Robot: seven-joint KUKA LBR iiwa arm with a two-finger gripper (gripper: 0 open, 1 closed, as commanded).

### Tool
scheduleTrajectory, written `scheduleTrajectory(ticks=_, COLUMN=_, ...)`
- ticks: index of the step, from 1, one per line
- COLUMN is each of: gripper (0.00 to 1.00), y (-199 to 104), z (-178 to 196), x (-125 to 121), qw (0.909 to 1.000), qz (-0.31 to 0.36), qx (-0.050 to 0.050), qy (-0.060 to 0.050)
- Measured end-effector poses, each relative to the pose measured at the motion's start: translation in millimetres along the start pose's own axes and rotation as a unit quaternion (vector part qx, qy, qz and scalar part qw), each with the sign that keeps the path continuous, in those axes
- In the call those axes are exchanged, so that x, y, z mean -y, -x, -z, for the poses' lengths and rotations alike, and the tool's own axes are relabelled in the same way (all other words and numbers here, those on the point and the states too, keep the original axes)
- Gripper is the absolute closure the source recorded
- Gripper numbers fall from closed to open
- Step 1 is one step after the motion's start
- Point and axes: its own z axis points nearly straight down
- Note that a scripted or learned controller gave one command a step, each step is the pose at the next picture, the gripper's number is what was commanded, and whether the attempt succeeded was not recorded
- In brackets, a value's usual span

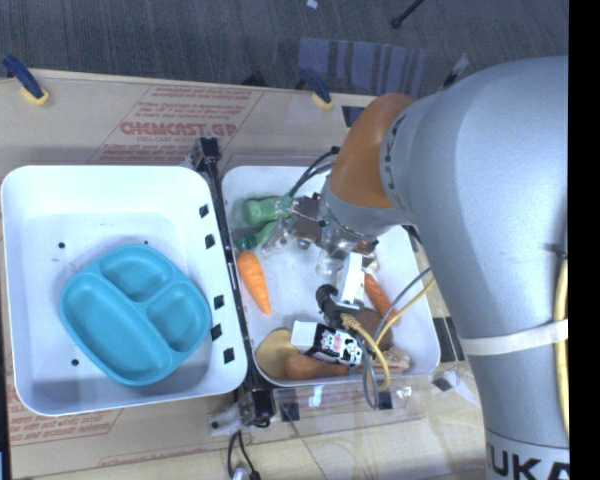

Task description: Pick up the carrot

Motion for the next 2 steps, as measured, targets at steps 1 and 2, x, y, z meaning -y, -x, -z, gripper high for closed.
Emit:
scheduleTrajectory(ticks=1, gripper=0.00, y=16, z=-23, x=52, qw=0.9999, qz=-0.011, qx=0.001, qy=0.000)
scheduleTrajectory(ticks=2, gripper=0.00, y=-20, z=81, x=-14, qw=0.9933, qz=-0.116, qx=-0.002, qy=0.004)
